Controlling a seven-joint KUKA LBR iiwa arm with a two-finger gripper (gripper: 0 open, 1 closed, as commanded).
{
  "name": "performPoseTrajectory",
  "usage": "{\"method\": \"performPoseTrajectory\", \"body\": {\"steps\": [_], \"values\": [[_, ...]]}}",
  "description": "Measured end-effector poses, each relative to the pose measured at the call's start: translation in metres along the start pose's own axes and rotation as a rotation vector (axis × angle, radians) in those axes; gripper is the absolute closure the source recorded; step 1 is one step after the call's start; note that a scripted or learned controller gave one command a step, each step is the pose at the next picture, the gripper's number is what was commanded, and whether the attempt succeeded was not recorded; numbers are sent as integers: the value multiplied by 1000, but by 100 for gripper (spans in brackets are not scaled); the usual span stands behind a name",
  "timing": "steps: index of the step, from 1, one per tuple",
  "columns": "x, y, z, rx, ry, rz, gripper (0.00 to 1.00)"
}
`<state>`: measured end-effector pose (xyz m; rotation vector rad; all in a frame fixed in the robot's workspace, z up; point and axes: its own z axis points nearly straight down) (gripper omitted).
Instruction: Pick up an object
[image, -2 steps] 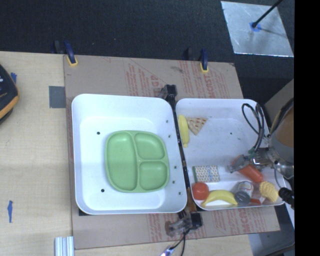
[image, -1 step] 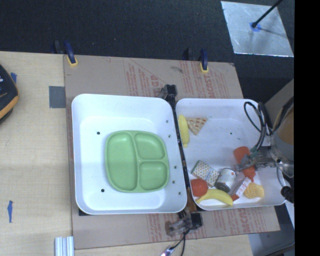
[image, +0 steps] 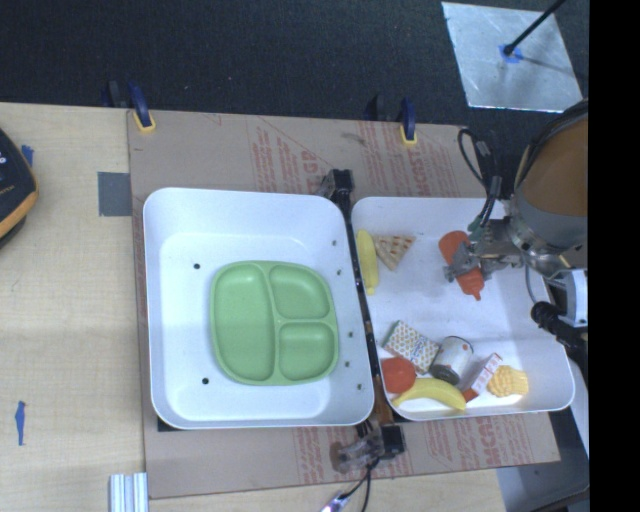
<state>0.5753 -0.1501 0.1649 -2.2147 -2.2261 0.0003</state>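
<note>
Nearest, a banana (image: 430, 397) is lying untouched. Farther right, the pincer (image: 470, 262) is sitting over a small red toy (image: 462, 262), seemingly light, rigid, slippery; its opening cannot be told.

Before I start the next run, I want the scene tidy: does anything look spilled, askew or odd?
Nothing looks spilled or damaged. The green divided plate lies flat in the left bin. The right bin's toys are loosely heaped near its front edge, a banana among them, which seems normal for picking.

There were two white bins (image: 160, 300), one green tray (image: 272, 322), two bananas (image: 430, 396) and one can (image: 453, 358).
</note>
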Motion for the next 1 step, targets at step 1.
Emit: {"method": "performPoseTrajectory", "body": {"steps": [1], "values": [[91, -3, -42, 1, 0, 0, 100]]}}
